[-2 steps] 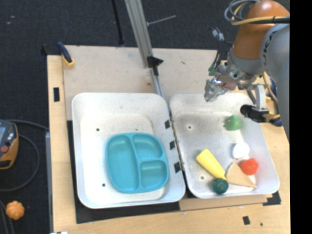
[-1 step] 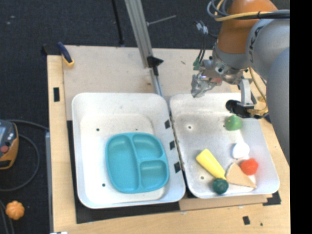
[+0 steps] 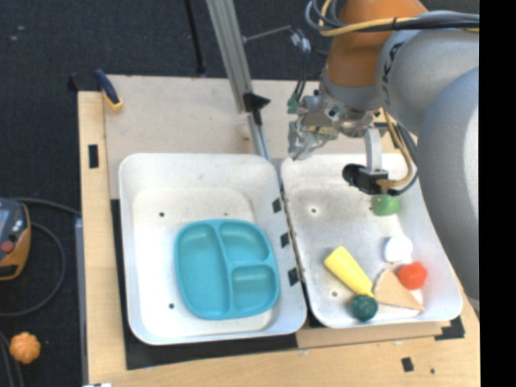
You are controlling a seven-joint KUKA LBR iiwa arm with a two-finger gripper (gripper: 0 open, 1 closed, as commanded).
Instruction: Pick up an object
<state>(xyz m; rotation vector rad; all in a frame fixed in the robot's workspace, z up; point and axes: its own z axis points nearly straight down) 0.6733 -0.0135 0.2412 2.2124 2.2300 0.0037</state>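
1. The grey arm with its orange band (image 3: 367, 31) reaches in from the right and hangs over the far edge of the right-hand shallow white bin (image 3: 322, 216).
2. Its two-finger gripper (image 3: 302, 145) points down near that bin's far left corner, close to the seam between the bins; whether it is open or closed I cannot tell, and nothing is seen between its tips.
3. The objects to pick lie in the right bin: a small green ball (image 3: 385, 205) near the far right side, a white ball (image 3: 397, 249) nearer, and a red ball (image 3: 412, 275) just beside it.
4. A yellow cylindrical block (image 3: 347, 268) lies tilted mid-bin, with a tan wedge-shaped piece (image 3: 393, 293) beside it and a dark green ball (image 3: 364, 307) at the near edge.
5. The left-hand white bin (image 3: 145, 192) holds a turquoise divided plastic plate (image 3: 226, 267) with three compartments.
6. A small orange pumpkin-shaped toy (image 3: 24, 346) lies off the bench at lower left.
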